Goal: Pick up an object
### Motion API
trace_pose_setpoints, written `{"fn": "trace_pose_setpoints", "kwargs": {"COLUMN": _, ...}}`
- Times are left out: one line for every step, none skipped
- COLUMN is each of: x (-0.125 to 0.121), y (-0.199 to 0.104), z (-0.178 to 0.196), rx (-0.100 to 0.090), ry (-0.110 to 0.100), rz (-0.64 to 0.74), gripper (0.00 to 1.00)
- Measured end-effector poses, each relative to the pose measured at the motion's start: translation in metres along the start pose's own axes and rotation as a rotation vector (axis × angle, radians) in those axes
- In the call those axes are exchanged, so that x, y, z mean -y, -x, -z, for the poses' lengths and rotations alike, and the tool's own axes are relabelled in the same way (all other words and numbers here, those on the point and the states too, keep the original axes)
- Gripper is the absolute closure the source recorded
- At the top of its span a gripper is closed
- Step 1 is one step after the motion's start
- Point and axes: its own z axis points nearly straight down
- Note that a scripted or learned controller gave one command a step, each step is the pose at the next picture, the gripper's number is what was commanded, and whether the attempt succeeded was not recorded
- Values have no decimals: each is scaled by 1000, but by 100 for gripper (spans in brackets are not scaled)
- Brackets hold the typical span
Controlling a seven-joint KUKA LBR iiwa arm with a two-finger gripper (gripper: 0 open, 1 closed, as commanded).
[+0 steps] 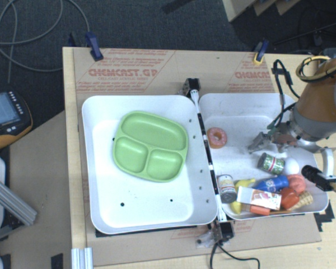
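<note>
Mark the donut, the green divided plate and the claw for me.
donut (217, 137), camera view, on its pink ring, left of the hole
green divided plate (151, 145), camera view, on the ridge between its compartments
claw (256, 145), camera view, between its fingertips

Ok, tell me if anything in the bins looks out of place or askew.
Nothing looks damaged or spilled. The green divided plate sits skewed in the left bin; the right bin's items are jumbled at its near edge, the doughnut apart.
</note>
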Motion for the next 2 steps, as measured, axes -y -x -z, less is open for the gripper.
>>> {"fn": "trace_pose_setpoints", "kwargs": {"x": 40, "y": -24, "z": -11, "rx": 0, "ry": -5, "rz": 0, "gripper": 0}}
{"fn": "trace_pose_setpoints", "kwargs": {"x": 39, "y": -24, "z": -1, "rx": 1, "ry": -1, "rz": 0, "gripper": 100}}
